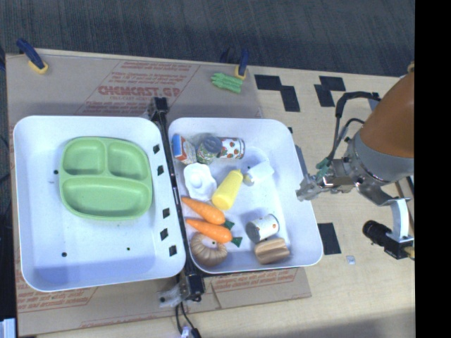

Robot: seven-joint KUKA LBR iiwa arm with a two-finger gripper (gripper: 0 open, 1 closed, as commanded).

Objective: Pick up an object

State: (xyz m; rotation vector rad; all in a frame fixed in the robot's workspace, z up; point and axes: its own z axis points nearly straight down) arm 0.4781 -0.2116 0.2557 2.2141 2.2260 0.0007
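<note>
Nearest me, bread roll (271, 251) lies in right bin (304, 217); my pincer (308, 189) hovers just outside, grip state unreadable.

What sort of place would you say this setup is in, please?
Probably a robotics lab bench for grasping trials: a robot arm beside two white bins, toy food such as plastic carrots, and cardboard sheets clamped to the table.

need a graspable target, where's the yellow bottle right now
The yellow bottle lies in the right bin, near its middle, tilted, just right of the white cup and above the upper carrot.
</note>
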